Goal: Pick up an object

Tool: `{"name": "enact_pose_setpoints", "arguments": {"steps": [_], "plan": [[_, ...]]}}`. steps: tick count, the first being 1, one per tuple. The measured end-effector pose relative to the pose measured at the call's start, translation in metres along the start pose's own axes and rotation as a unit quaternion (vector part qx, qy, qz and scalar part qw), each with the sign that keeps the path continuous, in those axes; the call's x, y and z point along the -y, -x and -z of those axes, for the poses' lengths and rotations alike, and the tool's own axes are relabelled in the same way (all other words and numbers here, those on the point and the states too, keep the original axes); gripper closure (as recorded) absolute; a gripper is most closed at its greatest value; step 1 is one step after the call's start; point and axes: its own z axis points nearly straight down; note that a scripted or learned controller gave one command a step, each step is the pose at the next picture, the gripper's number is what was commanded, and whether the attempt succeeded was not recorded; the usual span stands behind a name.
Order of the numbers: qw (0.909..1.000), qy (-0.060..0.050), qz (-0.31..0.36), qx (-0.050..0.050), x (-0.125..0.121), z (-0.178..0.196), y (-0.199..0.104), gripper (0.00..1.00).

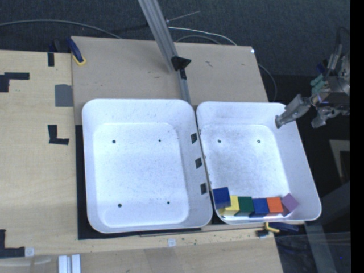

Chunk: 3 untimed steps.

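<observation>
The claw (282, 120) hangs at the upper right rim of the right shallow white plastic bin (296, 152), with the wrist and its cabling behind it toward the view's right edge, where the arm is cut off. Whether the claw is released or clenched cannot be told; it appears as one blurred grey tip, and nothing is seen grasped in it.

The objects lie well apart from it, packed in a row along the near wall of the right bin: a blue cube (220, 196) at the near left corner, a yellow block (231, 210) partly hidden under its neighbours, a green block (245, 205), a second blue block (260, 206), an orange block (274, 205) and a pale purple block (290, 201) tilted up against the near right corner. They touch one another, so their edges are hard to separate.

The rest of the right bin's floor is open. The left shallow white plastic bin (91, 152) sits beside it on the tan wooden counter (125, 67).
</observation>
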Motion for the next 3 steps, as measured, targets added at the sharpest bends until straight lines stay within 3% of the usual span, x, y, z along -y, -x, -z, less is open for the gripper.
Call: {"name": "enact_pose_setpoints", "arguments": {"steps": [1, 2, 3], "plan": [[1.0000, -0.004, 0.001, -0.001, 0.000, -0.005, -0.002, 0.00], [1.0000, -0.004, 0.002, -0.001, 0.004, 0.006, -0.034, 0.00], [1.0000, -0.004, 0.001, 0.000, 0.003, 0.016, -0.032, 1.00]]}}
